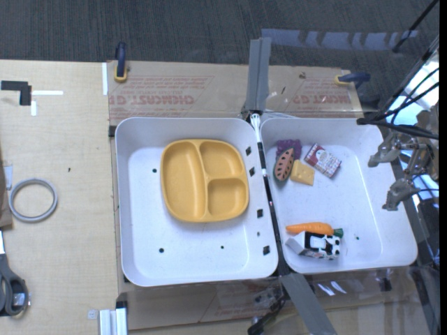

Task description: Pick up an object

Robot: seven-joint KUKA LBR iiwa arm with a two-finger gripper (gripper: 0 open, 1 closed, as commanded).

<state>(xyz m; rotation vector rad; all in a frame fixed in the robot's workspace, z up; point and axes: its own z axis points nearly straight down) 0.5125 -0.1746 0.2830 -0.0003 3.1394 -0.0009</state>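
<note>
Two white bins sit side by side on the bench, and the right bin [363, 246] serves as landmark. Nearest the camera inside it, by its front wall, lies a black-and-white cow toy [319, 245], with a toy carrot [311, 227] touching its far side — both loose and flat, as if dropped there for picking. Farther back in that bin cluster a yellow cheese wedge [303, 174], a brown bread-like piece [283, 165] leaning on a purple item [288, 147], and a red-and-white carton [323, 160] just beside the cheese. Left of the right bin, the other bin [140, 257] holds a yellow divided plate [204, 180], probably the drop-off spot. The hand [398, 176] hangs over the right bin's right rim, well apart from every object — likely a waiting pose before a descent. It grips nothing; how wide its jaws stand I cannot tell. Any of these toys could be the pick, and none is lifted yet.
</note>
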